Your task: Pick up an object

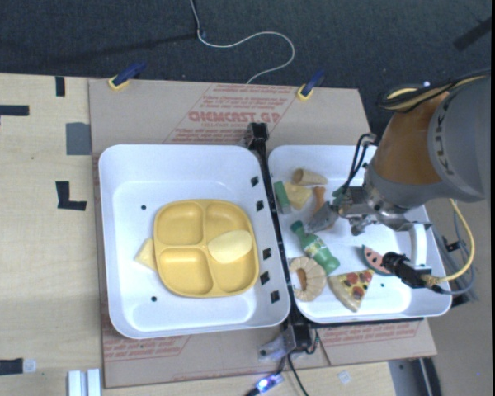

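Probably light and slippery, the green bottle point(315, 247) suits a grip across its middle; whether the tool point(323, 217) is apart cannot be told.

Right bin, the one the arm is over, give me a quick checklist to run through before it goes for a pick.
1. Gripper over the right bin: ok, it sits low near the bin's left side.
2. Something between the fingers: cannot tell, the wrist hides them.
3. Nearest targets: ok, the green bottle lies just below the gripper, a yellow piece just above.
4. Room around the bottle: not ok, the round toy touches its lower end.
5. Pizza slice: ok, lying flat at the bin's front.
6. Yellow plate: ok, in the left bin, away from the arm.
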